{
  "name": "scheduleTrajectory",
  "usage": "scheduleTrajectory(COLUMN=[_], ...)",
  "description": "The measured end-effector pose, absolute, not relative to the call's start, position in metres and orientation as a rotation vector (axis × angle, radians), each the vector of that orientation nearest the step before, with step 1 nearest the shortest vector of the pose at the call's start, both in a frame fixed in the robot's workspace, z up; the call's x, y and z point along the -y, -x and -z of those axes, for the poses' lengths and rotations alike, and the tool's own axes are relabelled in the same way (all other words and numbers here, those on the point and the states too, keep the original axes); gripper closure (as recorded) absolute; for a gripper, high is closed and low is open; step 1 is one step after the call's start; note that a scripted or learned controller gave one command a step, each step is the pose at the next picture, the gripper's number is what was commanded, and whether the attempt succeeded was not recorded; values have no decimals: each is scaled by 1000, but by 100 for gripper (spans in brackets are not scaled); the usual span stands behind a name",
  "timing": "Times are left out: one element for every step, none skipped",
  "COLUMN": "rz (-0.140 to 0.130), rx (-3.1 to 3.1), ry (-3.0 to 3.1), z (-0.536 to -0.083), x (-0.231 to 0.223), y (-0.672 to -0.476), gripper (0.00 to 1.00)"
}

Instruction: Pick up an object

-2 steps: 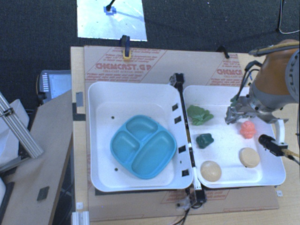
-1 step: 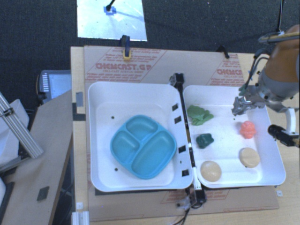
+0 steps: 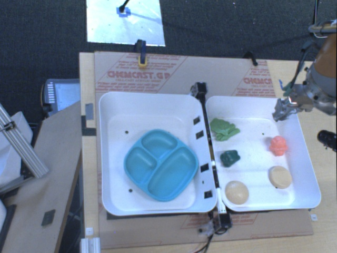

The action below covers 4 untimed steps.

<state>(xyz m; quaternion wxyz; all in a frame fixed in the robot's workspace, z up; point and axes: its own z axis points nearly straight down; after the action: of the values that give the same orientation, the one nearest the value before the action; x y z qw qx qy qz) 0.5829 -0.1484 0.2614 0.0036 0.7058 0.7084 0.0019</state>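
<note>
Starting far left, we've got the left bin (image 3: pixel 110 157) w/ a blue divided plate (image 3: pixel 160 164) lying flat in it, three compartments, nothing on it that we can see. A black hinge/divider strip (image 3: pixel 206 141) runs btwn the two bins.

Moving into the right bin (image 3: pixel 310 183): nearest the divider is a light green leafy piece (image 3: pixel 224 129) toward the back, a small dark green piece (image 3: pixel 229 157) just in front of it, and a round tan bun-like item (image 3: pixel 237 192) at the front. Further right sit a pink-orange lumpy piece (image 3: pixel 278 145) and another pale round item (image 3: pixel 280 177) in front of it. All five lie apart from each other, so any one could be the pick target; none is lifted.

At the right edge the gripper (image 3: pixel 284 109) hangs over the back right corner of the right bin, above the rim area, nothing btwn its fingers as far as we can see. Whether the claw is apart or together we can't tell; it's too small and blurred.

Risks, in our judgement: the gripper's near the bin wall, so a straight descent could clip the rim. The round items may roll out of a pinch, and the leafy piece looks flat and soft, so the grip might close on air.
</note>
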Motion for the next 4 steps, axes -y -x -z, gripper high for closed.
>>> scheduleTrajectory(rz=[-4, -3, -5, -3], rx=[-2232, -2232, -2233, -2233], ry=[-2211, -2211, -2211, -2211], z=[-248, -238, -242, -227], x=[92, 44, -8, -62], y=[-582, -581, -580, -587], gripper=[100, 100, 100, 100])
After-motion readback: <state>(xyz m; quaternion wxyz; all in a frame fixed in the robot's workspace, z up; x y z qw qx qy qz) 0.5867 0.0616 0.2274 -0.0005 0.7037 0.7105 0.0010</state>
